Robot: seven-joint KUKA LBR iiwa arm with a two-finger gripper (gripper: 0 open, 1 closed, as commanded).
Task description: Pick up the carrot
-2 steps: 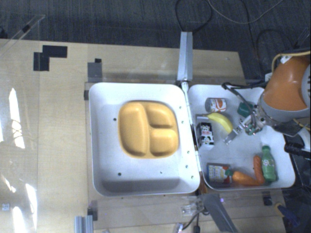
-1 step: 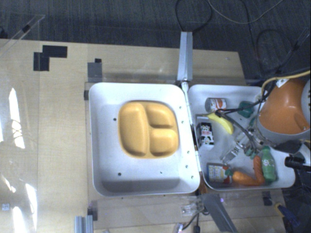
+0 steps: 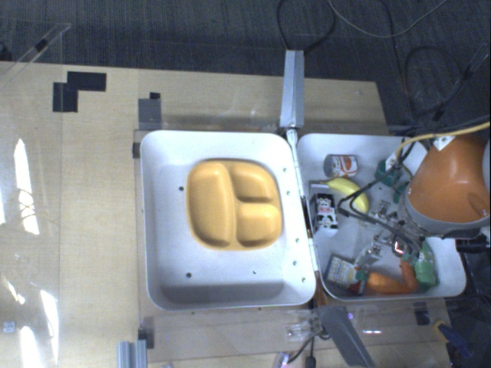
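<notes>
Carrot [image 3: 387, 284] lies near the tool [image 3: 381, 245]; its state I cannot tell.

Robotics lab — bench [image 3: 92, 228], loose cables [image 3: 368, 14]

Glossy white plastic bins [image 3: 153, 228] – smooth yellow tray [image 3: 234, 203] – pale wooden bench [image 3: 77, 205].

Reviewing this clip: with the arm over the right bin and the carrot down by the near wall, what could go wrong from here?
1. The carrot lies against the right bin's near wall, crowded by a green item and a small packet; the fingers may catch a neighbour instead.
2. The gripper hangs among cables, which could snag as it descends.
</notes>
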